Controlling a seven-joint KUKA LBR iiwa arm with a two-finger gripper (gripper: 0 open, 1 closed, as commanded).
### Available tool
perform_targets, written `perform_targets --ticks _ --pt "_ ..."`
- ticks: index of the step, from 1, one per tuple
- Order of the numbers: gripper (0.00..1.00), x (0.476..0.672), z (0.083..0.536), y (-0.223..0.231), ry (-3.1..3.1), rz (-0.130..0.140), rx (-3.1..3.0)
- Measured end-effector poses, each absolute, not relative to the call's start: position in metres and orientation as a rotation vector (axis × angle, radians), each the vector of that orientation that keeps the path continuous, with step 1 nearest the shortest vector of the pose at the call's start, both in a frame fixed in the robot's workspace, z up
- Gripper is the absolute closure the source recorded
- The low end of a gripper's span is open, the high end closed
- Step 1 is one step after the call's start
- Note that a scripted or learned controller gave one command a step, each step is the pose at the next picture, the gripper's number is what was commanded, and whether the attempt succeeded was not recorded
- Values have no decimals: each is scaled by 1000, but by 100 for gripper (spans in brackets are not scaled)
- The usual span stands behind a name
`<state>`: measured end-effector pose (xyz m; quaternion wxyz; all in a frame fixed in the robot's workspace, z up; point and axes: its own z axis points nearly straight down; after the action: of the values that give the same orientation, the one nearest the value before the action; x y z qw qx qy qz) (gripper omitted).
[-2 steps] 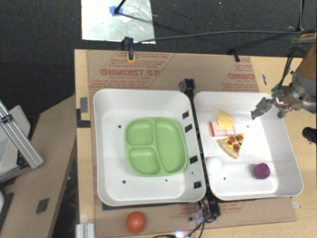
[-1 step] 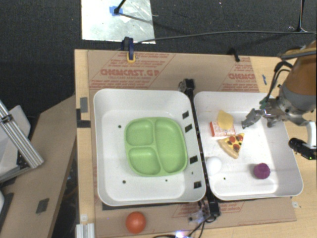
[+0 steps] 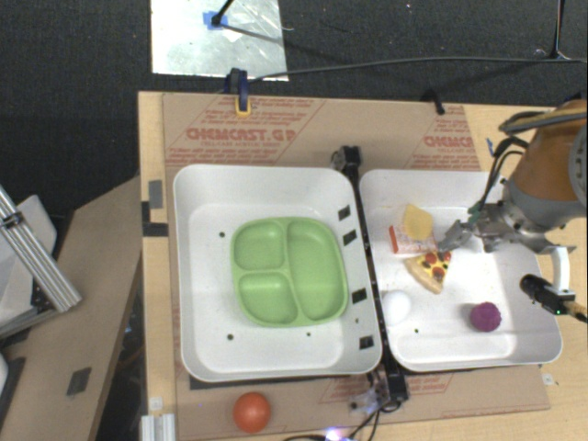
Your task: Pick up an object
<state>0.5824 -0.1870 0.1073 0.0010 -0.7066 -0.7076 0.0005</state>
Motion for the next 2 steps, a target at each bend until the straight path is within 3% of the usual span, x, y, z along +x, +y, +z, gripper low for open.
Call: perform_targets --ticks 1,2 --pt "100 584 121 -188 -2225 -3 -2222" --pt "100 586 186 -187 -2231 -6 -2222"
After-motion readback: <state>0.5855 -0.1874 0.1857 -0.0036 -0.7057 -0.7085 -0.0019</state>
